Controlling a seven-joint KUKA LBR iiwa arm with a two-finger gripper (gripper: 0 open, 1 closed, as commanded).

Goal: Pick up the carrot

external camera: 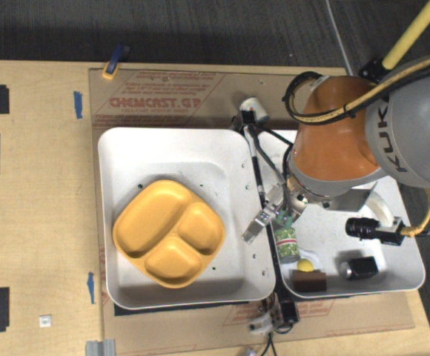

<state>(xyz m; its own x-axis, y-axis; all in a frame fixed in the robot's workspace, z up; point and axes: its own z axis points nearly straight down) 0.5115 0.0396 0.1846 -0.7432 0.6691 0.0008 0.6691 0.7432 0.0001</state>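
My gripper (273, 215) hangs low over the left end of the right bin (400, 273), close to the divider between the two bins. The grey arm with its orange band (333, 136) covers much of that bin's back half. Just below the gripper lies a small green and white packet (285, 240), touching it or nearly so. I cannot make out an orange carrot shape among the items in sight; the arm hides part of the bin floor.
A yellow three-part plate (169, 232) lies in the left bin (126, 154). In the right bin's front are a small yellow ball (304, 264), a brown block (309, 280) and two black items (361, 266) (372, 228). A black cable (258, 165) runs along the divider.
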